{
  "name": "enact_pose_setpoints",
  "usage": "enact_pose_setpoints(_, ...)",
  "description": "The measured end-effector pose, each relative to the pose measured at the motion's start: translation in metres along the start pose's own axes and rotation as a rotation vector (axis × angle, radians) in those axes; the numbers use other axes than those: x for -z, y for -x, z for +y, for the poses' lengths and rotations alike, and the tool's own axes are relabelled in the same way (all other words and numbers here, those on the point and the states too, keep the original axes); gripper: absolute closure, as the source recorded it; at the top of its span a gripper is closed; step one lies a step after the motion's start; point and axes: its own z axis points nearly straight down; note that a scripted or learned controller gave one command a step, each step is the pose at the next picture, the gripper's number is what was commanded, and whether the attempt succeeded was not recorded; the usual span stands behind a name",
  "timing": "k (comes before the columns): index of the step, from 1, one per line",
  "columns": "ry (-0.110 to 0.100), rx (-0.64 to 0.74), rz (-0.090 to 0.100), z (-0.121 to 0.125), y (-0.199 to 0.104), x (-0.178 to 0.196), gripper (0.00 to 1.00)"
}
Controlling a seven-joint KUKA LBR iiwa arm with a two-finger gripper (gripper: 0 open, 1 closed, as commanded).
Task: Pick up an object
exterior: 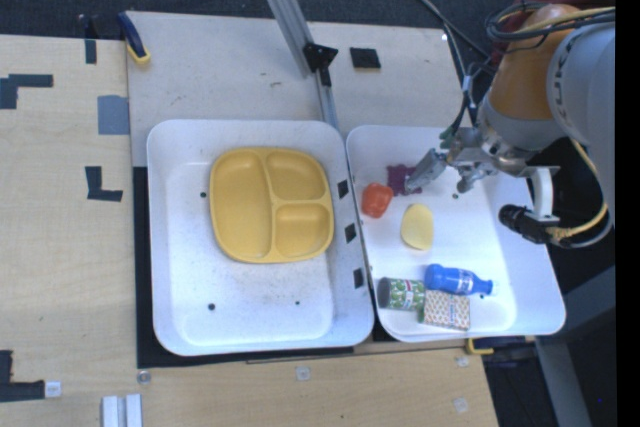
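The right bin (520,300) holds several small items: an orange-red piece (376,200), a purple piece (398,178), a pale yellow lump (417,226), a blue bottle (457,280) lying on its side, a green can (404,294) and a patterned packet (446,311). My gripper (447,175) hangs over the far part of this bin, open, with nothing between its fingers. Its left finger (425,170) points toward the purple piece and stops just right of it. The yellow lump lies a little nearer than the gripper.
In the left bin (180,245) rests a yellow divided plate (271,204). A slanted metal pole (285,0) rises behind the bins. Cables run across the dark floor at the back. The arm's orange band (525,80) sits at the right.
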Motion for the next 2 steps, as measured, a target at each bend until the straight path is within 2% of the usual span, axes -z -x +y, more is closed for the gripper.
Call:
enact_pose_setpoints(1, 0.0, 0.001, 0.0, 0.002, -0.002, -0.044, 0.0)
enact_pose_setpoints(2, 0.006, 0.002, -0.002, 0.003, -0.002, -0.068, 0.0)
